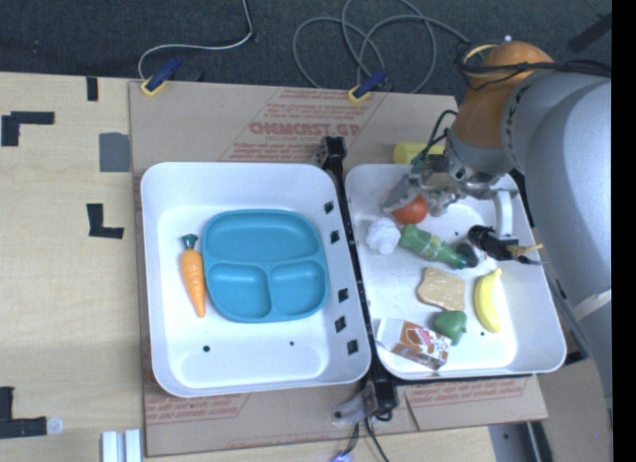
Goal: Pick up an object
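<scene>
Nearest us, a packet (422,344), pepper (450,324), bread (442,289) and banana (487,301) crowd the right bin (532,351). Further back our gripper (425,190) hangs over the tomato (410,212); its state we cannot tell. The bottle (430,245) alongside could knock it away.
</scene>
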Robot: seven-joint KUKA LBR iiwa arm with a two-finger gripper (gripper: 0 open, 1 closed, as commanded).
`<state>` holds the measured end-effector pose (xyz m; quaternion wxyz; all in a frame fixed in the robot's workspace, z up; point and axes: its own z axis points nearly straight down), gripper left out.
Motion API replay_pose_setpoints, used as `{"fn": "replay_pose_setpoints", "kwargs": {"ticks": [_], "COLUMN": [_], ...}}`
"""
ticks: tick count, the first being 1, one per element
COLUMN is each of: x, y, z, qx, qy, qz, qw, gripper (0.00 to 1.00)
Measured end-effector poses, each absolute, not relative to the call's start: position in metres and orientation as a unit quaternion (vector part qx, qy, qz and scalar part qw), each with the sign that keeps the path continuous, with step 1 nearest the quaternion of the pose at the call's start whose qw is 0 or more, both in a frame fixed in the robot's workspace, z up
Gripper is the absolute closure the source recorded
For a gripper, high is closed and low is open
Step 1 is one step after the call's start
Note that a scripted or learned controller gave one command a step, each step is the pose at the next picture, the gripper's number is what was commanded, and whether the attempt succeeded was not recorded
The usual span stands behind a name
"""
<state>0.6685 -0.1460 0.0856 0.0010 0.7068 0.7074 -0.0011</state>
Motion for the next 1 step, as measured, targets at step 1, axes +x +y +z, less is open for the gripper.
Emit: {"fn": "replay_pose_setpoints", "kwargs": {"ticks": [1], "x": [0.6687], "y": [-0.1071], "z": [0.0851], "qx": [0.706], "qy": [0.708], "qz": [-0.0002], "qw": [0.001], "gripper": [0.0]}}
